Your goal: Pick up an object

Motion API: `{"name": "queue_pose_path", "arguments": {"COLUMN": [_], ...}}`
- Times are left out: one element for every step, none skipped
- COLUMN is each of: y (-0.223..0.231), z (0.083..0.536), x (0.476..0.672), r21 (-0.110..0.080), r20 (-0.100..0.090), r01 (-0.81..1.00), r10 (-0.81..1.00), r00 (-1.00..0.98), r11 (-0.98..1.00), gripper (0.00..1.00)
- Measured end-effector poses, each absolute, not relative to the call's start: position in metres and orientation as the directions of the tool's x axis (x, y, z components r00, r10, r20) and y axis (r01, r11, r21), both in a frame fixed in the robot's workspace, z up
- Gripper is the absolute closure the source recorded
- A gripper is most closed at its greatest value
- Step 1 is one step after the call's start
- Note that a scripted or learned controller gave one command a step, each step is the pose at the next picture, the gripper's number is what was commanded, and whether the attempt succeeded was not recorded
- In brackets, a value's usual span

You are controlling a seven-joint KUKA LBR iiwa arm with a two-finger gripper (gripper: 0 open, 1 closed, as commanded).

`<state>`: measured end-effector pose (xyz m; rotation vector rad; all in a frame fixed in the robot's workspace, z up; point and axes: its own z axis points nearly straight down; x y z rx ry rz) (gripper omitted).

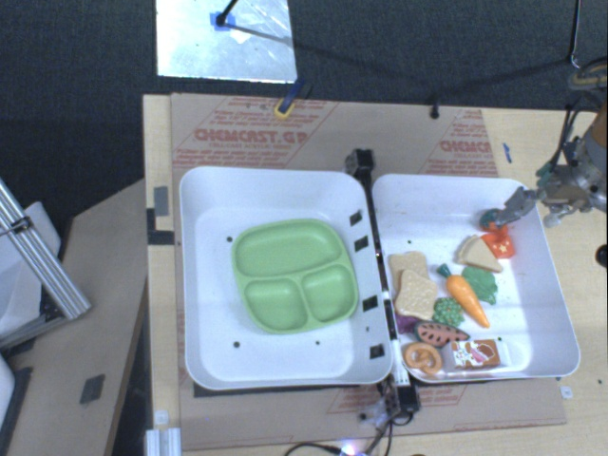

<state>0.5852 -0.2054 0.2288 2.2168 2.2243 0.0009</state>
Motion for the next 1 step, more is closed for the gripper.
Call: {"name": "queue_pose_path", "arguments": {"y": [-0.1971], "z": [0.1832], "x": [0.5835], "r21": [0.0], "r20": [0.0], "r01": [1.0], "r10": [1.0], "r00": [-0.003], "r11": [0.003], "gripper": [0.0]}}
